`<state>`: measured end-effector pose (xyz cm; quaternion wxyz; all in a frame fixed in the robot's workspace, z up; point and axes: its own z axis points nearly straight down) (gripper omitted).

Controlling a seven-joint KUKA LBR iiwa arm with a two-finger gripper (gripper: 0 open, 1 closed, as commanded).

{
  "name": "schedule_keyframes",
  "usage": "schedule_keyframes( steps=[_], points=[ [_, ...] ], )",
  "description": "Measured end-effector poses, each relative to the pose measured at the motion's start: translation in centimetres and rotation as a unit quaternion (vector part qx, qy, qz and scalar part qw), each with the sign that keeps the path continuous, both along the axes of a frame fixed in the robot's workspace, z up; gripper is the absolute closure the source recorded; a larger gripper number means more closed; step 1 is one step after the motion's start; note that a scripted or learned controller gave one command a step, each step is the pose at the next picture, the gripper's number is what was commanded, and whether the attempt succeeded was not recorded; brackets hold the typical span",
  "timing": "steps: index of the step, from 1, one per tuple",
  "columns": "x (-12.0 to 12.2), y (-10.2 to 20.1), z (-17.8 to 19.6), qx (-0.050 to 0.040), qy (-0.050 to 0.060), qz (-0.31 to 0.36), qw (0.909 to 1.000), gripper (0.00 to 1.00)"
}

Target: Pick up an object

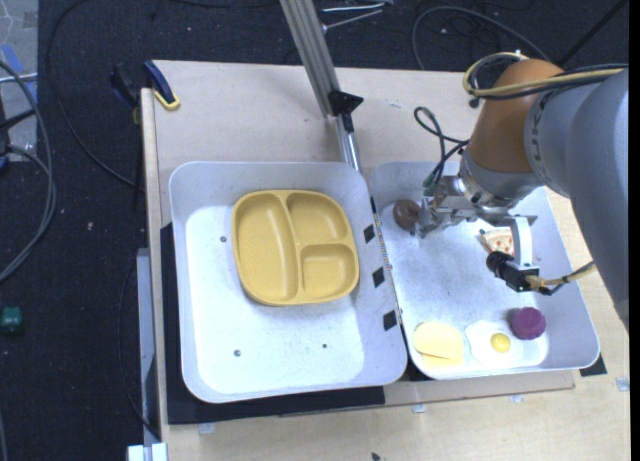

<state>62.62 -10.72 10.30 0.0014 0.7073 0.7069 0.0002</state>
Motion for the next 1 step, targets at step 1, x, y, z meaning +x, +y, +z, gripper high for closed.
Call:
schedule_keyframes(
  steps=[1],
  points=[
    [0.16, 0.32, 6.37, 0.0004, -0.002, 0.001, 1.0, 1.0]
  ],
)
